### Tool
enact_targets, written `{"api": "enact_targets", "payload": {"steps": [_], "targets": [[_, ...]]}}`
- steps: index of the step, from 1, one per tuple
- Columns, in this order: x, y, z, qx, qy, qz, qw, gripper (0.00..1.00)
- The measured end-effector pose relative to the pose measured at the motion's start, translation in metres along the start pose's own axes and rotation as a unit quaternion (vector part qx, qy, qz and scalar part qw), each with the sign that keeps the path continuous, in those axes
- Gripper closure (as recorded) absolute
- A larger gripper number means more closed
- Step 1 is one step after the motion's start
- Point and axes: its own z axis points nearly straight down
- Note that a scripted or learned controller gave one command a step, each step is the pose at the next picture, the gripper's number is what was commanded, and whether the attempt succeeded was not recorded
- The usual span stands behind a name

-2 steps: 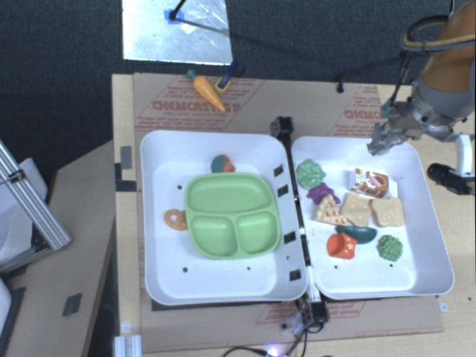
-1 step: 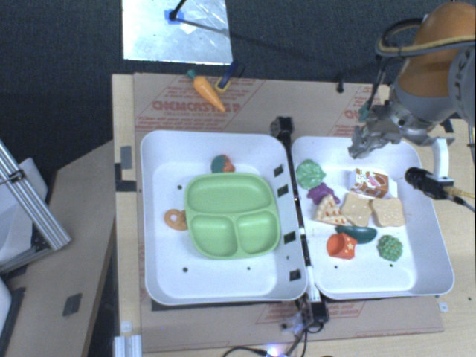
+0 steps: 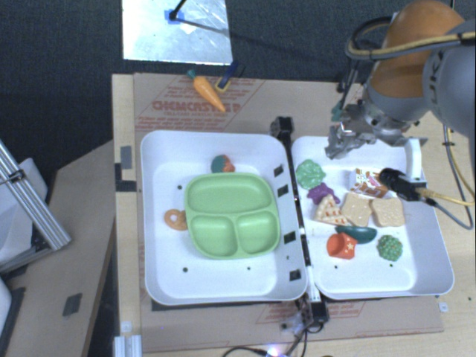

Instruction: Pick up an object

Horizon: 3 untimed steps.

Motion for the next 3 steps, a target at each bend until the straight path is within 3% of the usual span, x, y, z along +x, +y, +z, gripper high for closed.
{"api": "enact_targets", "payload": {"steps": [1, 3], "targets": [[0.031, 0.000, 0.004, 0.000, 0.000, 0.000, 1.0000, 1.00], [0.029, 0.005, 0.022, 0.000, -0.001, 0.002, 1.0000, 1.00]]}}
